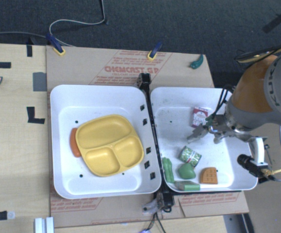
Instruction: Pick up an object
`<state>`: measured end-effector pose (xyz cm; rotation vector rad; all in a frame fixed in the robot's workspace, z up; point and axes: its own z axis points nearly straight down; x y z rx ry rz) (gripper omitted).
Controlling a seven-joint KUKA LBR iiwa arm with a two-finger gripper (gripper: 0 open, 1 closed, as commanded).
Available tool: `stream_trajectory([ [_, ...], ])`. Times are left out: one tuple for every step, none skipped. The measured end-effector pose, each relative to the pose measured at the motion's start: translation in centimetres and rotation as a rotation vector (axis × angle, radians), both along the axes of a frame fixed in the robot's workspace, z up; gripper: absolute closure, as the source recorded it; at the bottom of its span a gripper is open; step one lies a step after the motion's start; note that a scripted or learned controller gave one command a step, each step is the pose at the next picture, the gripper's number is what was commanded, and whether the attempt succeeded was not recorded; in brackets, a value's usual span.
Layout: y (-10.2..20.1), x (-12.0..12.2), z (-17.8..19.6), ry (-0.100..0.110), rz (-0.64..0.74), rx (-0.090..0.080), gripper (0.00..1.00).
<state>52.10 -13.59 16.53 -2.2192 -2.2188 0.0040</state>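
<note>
We find gripper in right bin, jaws spread, gripping nothing. Green can at its 7 o'clock, touching green lump. We judge crowding risks glancing grasp.

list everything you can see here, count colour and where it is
bins: 2, white, side by side on the bench
divided tray: 1, yellow, left bin
orange piece: 1, orange, under the tray's left edge
packet: 1, red and white, right bin, upper part
small can: 1, green and white, right bin, middle
rounded green thing: 1, green, below the can
green sticks: 2, green, right bin's lower left
waffle-like piece: 1, orange-brown, right bin's lower edge
cardboard sheet: 1, brown, under the bins
clamps: 2, yellow and blue, cardboard's top edge
arm: 1, grey and orange, from the right
gripper: 1, grey, over the right bin
</note>
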Motion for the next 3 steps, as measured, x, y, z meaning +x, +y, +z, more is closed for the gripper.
stream_trajectory([
  [-0.23, 1.35, -7.92, -0.007, 0.001, -0.001, 0.0],
  [-0.33, 1.38, -6.95, -0.009, 0.0, -0.005, 1.0],
  [-0.32, 1.37, -6.96, -0.009, 0.0, -0.005, 0.0],
])
